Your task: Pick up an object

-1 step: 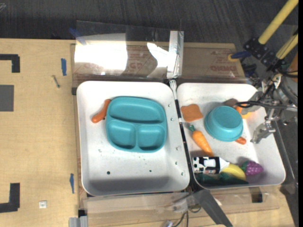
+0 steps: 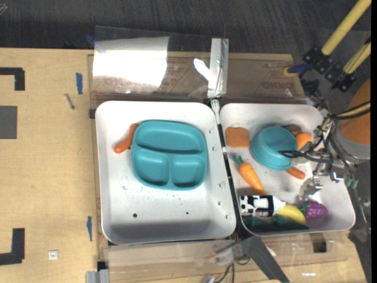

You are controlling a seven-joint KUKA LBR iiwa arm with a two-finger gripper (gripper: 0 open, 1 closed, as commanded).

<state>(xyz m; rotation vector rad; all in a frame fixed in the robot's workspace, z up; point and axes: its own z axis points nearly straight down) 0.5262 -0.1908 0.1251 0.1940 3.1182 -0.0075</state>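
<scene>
My gripper (image 2: 310, 188) hangs low over the right side of the right bin (image 2: 347, 220), just above the purple grapes (image 2: 316, 211) and the yellow banana (image 2: 290, 214). I see nothing held in it. A teal bowl (image 2: 273, 147) lies tilted in the middle of that bin, with an orange ball (image 2: 303, 140) behind it. An orange block (image 2: 237, 137), a carrot (image 2: 251, 176), a small orange piece (image 2: 296, 172) and a black-and-white toy (image 2: 257, 204) also lie in this bin.
The left bin (image 2: 118, 214) holds a teal divided plate (image 2: 169, 153) and an orange sausage-like piece (image 2: 123, 141) at its left. A clear plastic panel (image 2: 218, 66) stands behind the bins. Cables (image 2: 323, 140) trail from the wrist over the right bin's edge.
</scene>
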